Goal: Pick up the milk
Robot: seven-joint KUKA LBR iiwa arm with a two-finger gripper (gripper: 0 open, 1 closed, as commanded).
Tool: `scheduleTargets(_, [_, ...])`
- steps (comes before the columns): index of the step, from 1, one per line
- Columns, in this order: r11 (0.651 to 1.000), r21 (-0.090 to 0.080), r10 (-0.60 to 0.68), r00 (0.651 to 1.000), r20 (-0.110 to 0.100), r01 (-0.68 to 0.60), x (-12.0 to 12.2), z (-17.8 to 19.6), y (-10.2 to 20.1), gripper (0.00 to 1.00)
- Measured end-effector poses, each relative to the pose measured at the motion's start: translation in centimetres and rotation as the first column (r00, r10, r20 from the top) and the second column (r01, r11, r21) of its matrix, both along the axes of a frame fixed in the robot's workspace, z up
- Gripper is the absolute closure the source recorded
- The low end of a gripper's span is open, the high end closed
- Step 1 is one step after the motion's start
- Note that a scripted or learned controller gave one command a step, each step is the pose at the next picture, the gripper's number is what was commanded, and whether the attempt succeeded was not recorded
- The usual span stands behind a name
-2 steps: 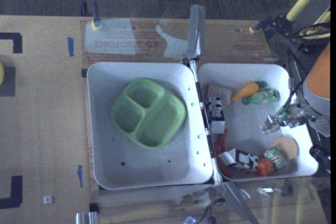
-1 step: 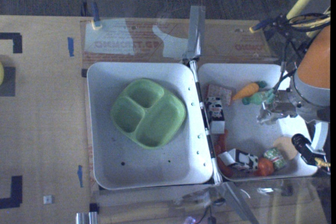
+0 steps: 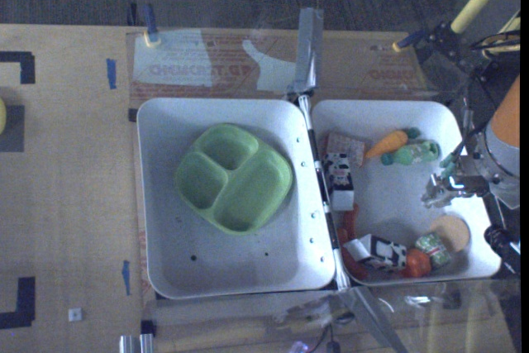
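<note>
The gripper hangs low on the view's right side.

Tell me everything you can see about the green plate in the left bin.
The green plate is pale green, looks like plastic, and has rounded corners with three compartments: one larger and two smaller. It lies flat, right side up, turned at an angle, on the floor of the left white bin, nearer its back. Nothing rests on it.

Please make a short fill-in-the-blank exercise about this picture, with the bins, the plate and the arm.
1. The green divided plate lies in the ____ bin.
2. The carrot lies in the ____ bin.
3. The gripper hangs over the ____ bin.
4. The color of the bins is ____.

Missing words: left; right; right; white
</note>
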State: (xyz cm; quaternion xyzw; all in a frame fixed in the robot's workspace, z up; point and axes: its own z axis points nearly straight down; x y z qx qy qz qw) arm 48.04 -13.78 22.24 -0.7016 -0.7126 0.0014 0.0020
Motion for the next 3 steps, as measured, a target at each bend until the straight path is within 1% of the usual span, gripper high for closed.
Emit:
scheduleTargets(1, [0.981,-0.003,0.192,0.981,0.005,-0.192,0.6,4.7,-0.7,1.00])
scheduleTargets(2, [0.981,-0.004,0.195,0.981,0.005,-0.195,0.8,5.5,-0.7,1.00])
scheduleTargets(3, [0.982,0.001,0.190,0.982,0.001,-0.190,4.4,0.8,6.2,1.00])
